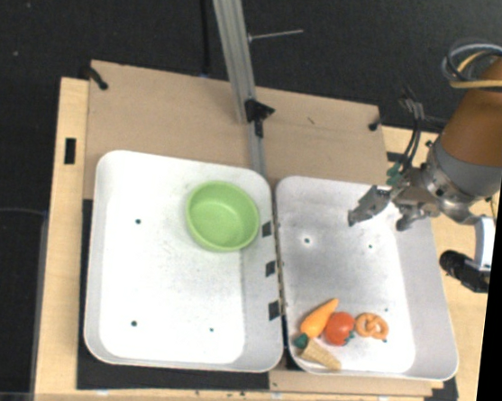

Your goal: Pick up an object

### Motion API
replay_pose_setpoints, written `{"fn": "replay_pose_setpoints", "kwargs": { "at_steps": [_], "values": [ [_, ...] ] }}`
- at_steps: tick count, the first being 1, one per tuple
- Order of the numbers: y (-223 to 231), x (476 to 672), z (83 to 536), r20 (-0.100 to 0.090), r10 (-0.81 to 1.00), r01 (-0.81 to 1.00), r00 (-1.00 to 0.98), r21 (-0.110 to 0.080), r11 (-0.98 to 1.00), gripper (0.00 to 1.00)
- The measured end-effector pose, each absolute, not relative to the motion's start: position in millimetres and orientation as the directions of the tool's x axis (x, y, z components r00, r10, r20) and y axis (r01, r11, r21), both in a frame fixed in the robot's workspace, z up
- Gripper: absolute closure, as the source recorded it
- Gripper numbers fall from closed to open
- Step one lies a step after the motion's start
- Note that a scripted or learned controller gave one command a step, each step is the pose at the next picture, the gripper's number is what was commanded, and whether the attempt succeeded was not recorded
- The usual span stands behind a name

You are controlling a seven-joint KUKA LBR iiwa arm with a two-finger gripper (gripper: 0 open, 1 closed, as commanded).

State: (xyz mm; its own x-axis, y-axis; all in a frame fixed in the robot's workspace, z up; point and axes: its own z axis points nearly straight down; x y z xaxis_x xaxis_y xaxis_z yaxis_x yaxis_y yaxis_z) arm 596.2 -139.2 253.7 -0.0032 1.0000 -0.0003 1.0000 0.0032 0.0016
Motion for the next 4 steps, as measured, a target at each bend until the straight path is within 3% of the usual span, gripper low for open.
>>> {"fn": "replay_pose_setpoints", "kwargs": {
  "at_steps": [1,3,4],
  "values": [
    [-139.2,596.3,253.8,0.000,1.000,1.000,-0.003,0.002,0.003,0.00],
    [-140.9,599.2,127.1,-0.001,1.000,1.000,0.002,-0.005,-0.002,0.00],
    [-142.1,598.7,99.2,-0.002,1.000,1.000,0.003,-0.003,-0.003,0.00]
  ]
}}
